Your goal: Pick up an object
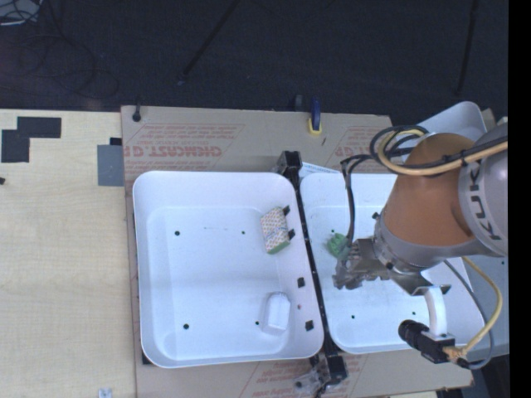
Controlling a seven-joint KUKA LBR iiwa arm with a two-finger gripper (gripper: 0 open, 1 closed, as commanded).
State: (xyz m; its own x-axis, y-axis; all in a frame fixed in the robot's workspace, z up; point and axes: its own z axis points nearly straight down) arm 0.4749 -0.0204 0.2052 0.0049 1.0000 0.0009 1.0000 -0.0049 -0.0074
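Over the right bin point(365, 338) we see the gripper point(347, 274) hanging low near the bin's left wall; we cannot tell its state. Just above it, touching or nearly so, lies a small green object point(337, 244). Across the divider, in the left bin point(158, 305), we find a speckled sponge point(274, 230) near the right wall and a white cup point(275, 312) lower down.
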